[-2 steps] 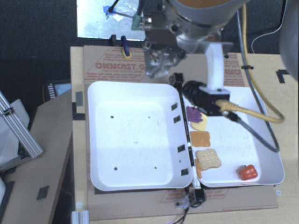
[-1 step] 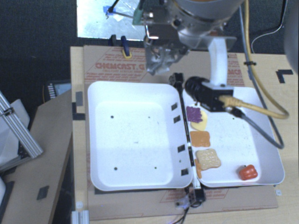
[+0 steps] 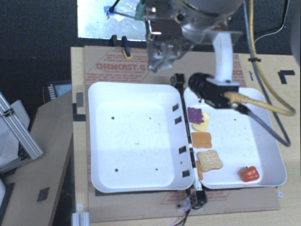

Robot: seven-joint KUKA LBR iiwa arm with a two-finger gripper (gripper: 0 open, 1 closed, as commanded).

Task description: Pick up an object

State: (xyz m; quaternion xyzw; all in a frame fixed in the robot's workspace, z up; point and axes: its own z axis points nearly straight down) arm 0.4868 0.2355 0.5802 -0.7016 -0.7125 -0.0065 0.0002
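Observation:
Several small toy foods lie along the left side of the right bin (image 3: pixel 268 140): a purple piece (image 3: pixel 194 113) resting on a yellow piece (image 3: pixel 202 123), an orange square (image 3: pixel 201 140), and a tan slice of toast (image 3: pixel 209 160). A red pepper-like piece (image 3: pixel 249 173) sits near that bin's front right corner. My gripper (image 3: pixel 161 59) hangs high over the cardboard behind the back edge of the left bin (image 3: pixel 131 140), well away from all the foods and blurred in the camera view. Nothing is seen in it.
The two bins meet at a black-clipped divider (image 3: pixel 187 135). A blue and yellow clamp (image 3: pixel 126 48) stands on the cardboard behind the left bin. A shiny panel (image 3: pixel 101 13) lies at the back, and an aluminium rail (image 3: pixel 19 131) leans at the far left.

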